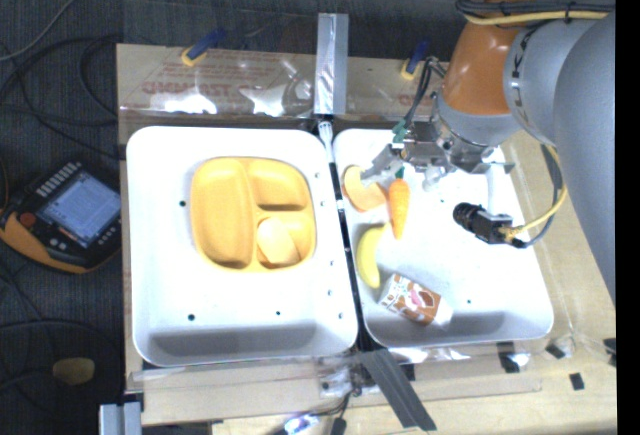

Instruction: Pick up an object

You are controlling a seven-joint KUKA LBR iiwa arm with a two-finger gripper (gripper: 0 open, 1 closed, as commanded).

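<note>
1. A handheld control pad (62,218) with a lit screen is lying on the dark floor, well apart from the bench at the far left.
2. The left bin (160,323) is sitting beside the right one, and a yellow divided tray (250,211) is resting near its middle, slightly toward the far side.
3. A strip of clear plastic sheet (230,83) is lying along the far edge of the bench, with a blue clip (200,47) at its left part and another blue clip (416,58) further right.
4. The right bin (500,308) is holding several things along its left side: an orange slice-shaped piece (358,189) near the far left wall, a carrot (398,206) just beside it, a banana (369,256) nearer the front, and a small brown and white packet (411,300) close to the front wall.
5. The carrot is pointing its thin end toward the front of the bin, and its thick top is lying right under the gripper (408,161).
6. The gripper is hanging over the far left part of the right bin, touching or almost touching the carrot's top; whether its fingers are spread or closed, I cannot tell.
7. The arm (520,63) is reaching in from the right, with its orange band (478,63) above the wrist and a black cable fitting (482,221) dangling over the bin's middle.
</note>
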